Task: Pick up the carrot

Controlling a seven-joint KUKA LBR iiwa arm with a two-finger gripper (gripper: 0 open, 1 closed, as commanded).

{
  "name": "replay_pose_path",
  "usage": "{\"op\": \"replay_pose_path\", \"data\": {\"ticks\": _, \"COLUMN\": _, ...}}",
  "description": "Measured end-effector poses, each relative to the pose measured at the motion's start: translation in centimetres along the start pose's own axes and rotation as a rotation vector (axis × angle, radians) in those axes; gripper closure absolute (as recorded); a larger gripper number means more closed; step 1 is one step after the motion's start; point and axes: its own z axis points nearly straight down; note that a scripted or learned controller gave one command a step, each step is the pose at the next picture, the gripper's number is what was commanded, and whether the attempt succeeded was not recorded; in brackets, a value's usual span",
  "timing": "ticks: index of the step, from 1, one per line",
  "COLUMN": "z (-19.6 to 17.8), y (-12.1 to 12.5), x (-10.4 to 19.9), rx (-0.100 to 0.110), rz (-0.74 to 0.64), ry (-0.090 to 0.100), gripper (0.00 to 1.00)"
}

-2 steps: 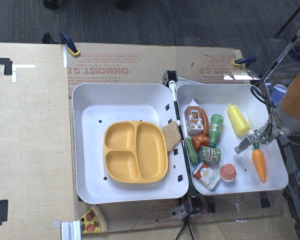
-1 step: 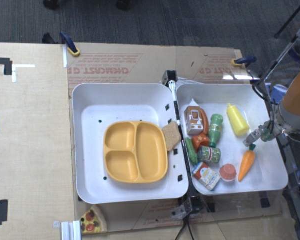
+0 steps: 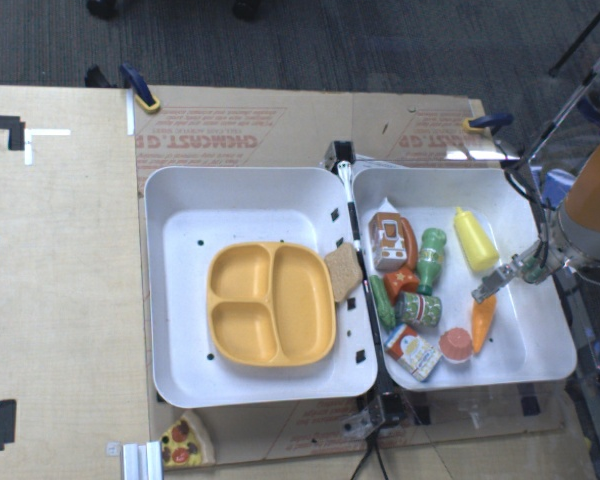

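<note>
Carrot (image 3: 482, 322) is the prize, lying orange and slightly tilted toward the right side of the right bin (image 3: 550, 353), but sweep from the left first: the left bin (image 3: 170, 268) holds a yellow divided plate (image 3: 272, 303) with a brown cracker-like square (image 3: 343, 270) at its right edge. Over the divide, the right bin is crowded with a brown packet (image 3: 389, 240), a green bottle (image 3: 432, 256), a yellow bottle (image 3: 474, 239) and a pink round piece (image 3: 456, 344). And at the far right the gripper (image 3: 498, 282) hovers just above the carrot's upper end, fingers close together with nothing pinched between them!
</note>
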Motion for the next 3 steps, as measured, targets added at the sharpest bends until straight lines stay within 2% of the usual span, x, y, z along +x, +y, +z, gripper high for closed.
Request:
{"op": "replay_pose_path", "data": {"ticks": 1, "z": 2.1, "y": -2.9, "x": 5.6, "rx": 0.004, "rz": 0.012, "ry": 0.005, "gripper": 0.0}}
{"op": "replay_pose_path", "data": {"ticks": 2, "z": 1.2, "y": -2.8, "x": 5.4, "rx": 0.001, "rz": 0.015, "ry": 0.001, "gripper": 1.0}}
{"op": "replay_pose_path", "data": {"ticks": 3, "z": -2.9, "y": 1.4, "x": 9.8, "rx": 0.004, "rz": 0.2, "ry": 0.002, "gripper": 1.0}}
